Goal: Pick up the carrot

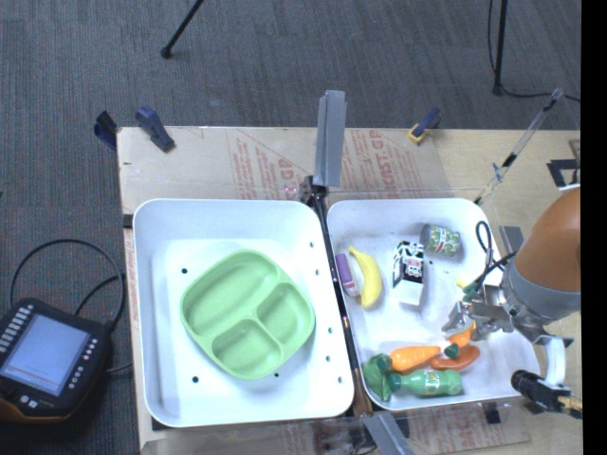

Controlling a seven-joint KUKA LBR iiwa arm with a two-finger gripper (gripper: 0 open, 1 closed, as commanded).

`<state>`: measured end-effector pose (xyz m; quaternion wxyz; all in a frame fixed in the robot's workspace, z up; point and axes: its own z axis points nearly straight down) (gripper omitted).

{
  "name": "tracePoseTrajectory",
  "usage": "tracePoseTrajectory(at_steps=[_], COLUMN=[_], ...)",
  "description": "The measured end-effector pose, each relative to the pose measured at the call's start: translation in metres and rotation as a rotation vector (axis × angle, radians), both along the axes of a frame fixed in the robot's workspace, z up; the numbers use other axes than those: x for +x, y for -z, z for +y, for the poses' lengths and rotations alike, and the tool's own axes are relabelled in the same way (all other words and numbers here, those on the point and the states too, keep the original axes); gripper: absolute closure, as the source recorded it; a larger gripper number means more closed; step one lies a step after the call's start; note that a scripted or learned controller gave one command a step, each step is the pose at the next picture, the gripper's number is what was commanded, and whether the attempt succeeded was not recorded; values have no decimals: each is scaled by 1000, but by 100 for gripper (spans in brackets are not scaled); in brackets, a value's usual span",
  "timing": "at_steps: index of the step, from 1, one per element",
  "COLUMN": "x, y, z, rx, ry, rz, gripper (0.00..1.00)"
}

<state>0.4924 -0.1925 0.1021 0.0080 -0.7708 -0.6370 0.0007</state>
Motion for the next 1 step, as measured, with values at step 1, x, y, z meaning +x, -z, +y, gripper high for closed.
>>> tracePoseTrajectory(at_steps=[1], x=[14], y=[-122], z=[70], rx=[-8], ry=[-131], rz=[-5], gripper=[100])
